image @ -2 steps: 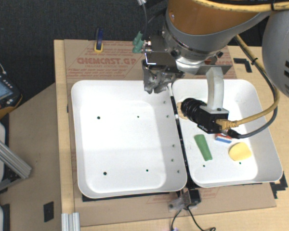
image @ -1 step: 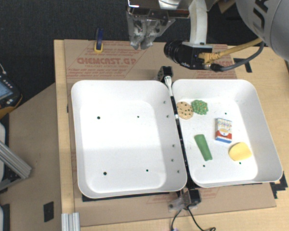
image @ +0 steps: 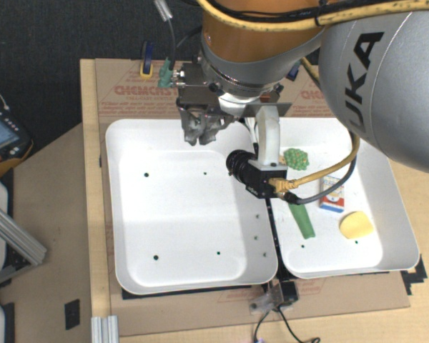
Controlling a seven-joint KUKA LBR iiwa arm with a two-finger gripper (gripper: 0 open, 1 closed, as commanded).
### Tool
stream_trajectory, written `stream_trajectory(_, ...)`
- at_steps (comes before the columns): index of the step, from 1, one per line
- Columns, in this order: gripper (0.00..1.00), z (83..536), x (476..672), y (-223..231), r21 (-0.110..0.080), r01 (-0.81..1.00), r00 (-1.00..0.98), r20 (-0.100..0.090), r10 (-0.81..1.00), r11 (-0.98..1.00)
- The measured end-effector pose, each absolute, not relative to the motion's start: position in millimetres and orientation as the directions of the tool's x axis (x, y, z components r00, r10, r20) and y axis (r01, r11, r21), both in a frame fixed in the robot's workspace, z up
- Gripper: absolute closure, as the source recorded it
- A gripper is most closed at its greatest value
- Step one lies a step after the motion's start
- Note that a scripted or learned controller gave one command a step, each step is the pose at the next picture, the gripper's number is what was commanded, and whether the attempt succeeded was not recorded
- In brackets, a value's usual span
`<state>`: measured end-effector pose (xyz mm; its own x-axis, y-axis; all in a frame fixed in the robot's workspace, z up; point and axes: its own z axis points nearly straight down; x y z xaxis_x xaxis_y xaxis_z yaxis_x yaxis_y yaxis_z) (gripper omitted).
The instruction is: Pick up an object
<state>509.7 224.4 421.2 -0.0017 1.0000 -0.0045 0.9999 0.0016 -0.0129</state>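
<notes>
Green stick (image: 301,219), long axis running upper left to lower right, is lying in right bin (image: 386,191); fingers (image: 197,128) are hanging over left bin (image: 129,191), upper centre of frame, grip state being left untold: cannot tell.

Brightly, evenly lit from above; soft shadow across the left bin (image: 175,263); looming arm (image: 386,63) slightly blurred up close.

Robotics lab: industrial arm (image: 386,70), test bins (image: 121,191).
</notes>
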Motion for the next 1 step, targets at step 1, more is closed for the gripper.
stream_trajectory(1, 1.0, 509.7, 533.4, 219.5, 0.01, 1.0, -0.001, 0.004, 1.0, 0.001)
